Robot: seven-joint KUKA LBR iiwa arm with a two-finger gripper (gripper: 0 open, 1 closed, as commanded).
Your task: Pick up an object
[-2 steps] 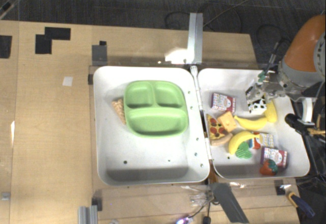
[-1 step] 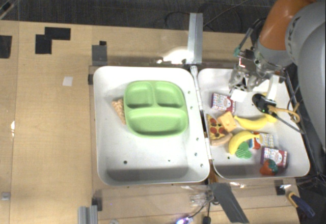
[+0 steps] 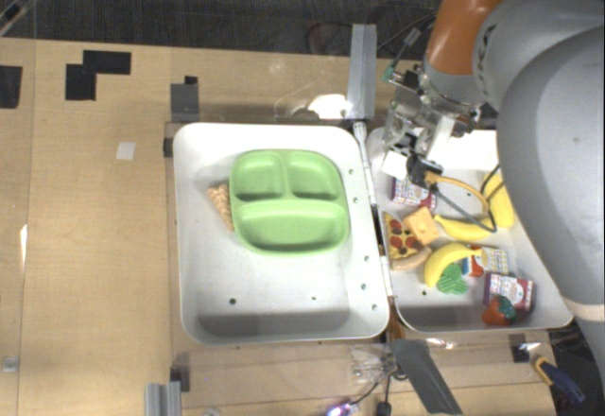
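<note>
I cannot tell how far the jaws are open. They hang over the back corner of the right bin, close to the wall it shares with the left bin, and I see nothing held in them. Nothing is picked yet. The likeliest object is a small printed carton just below the jaws, on the side toward the front rim.

My worry is crowding. A cheese wedge lies just beside that carton, and a pizza slice lies against the wedge. If the jaws come down slightly off, I judge they could shove all three, or catch only an edge and let it slip. The shared wall is so near the jaws that one side might land on it rather than in the bin. Farther out, the arm's bulk hides part of the bin from me, so I might not see a miss there.

Counting outward from the jaws:
- one carton, one cheese wedge, one pizza slice
- three yellow banana-like pieces: the first banana, a second banana beside it, and a third banana with something green at its tip
- a printed scrap I can't identify
- a second carton, with one red fruit touching it

Farthest from the jaws, across the wall, are one green divided tray and one tan waffle-like piece poking out from under its edge. There are two bins in all.
</note>
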